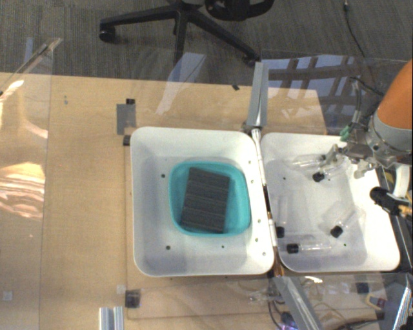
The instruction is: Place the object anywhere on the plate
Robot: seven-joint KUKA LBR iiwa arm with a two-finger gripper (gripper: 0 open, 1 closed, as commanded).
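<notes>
1. The wooden bench (64, 193) spans the view under a clear sheet whose glare washes out its left side; an office chair base (187, 19) is cut off at the top edge.
2. The left bin (145, 251) holds the teal plate (240, 213); much of the plate's floor is covered.
3. The right bin (374, 258) sits touching the left bin. It holds clear plastic tubes with black caps (336, 230), hard to make out against the white.
4. The arm (397, 113), orange band and grey wrist, is cut off by the right edge, above the right bin's far right corner.
5. The dark ribbed object (205, 200) lies flat on the plate, slightly tilted, well apart from the arm.
6. The gripper (361, 155) blends with cables and brackets; I cannot tell how its jaws stand.
</notes>
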